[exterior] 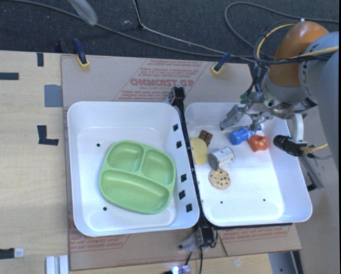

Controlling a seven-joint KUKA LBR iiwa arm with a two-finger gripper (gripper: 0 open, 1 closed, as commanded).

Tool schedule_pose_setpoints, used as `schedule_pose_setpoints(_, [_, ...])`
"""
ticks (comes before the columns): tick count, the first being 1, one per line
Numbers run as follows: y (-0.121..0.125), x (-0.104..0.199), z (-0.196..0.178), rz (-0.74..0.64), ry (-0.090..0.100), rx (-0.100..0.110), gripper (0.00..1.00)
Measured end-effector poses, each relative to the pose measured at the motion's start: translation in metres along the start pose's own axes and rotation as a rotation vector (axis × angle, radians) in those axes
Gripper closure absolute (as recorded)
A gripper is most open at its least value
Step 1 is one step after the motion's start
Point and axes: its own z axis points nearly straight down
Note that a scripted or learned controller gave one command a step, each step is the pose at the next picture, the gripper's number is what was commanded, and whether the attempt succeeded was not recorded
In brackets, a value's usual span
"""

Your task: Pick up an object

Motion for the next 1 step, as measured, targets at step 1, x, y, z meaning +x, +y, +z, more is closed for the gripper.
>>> schedule_pose_setpoints(1, [0.0111,0.0055,0.0501,-0.003,-0.008,-0.023,0.0])
